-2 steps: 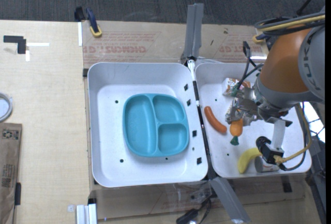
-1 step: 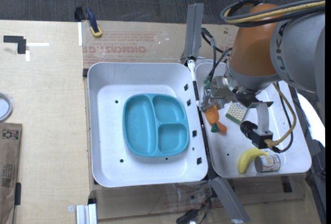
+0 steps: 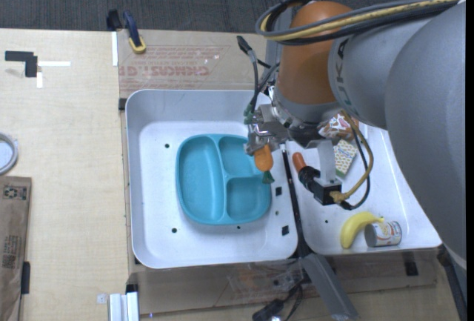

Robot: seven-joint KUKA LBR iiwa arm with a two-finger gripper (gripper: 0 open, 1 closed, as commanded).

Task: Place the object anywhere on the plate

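Mirrored red lettering on the cardboard sheet (image 3: 174,64) behind the left bin, seemingly "CIRCLE 5" or similar, too faint to be sure. A recycling-type symbol with small print, unreadable, on the brown paper bag (image 3: 13,234) at the left edge. Coloured label on the small can (image 3: 385,233) beside the banana, wording too small to make out.

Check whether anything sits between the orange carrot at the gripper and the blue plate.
Nothing visible does. The carrot hangs at the gripper right over the plate's right edge, and the plate's compartments look bare.
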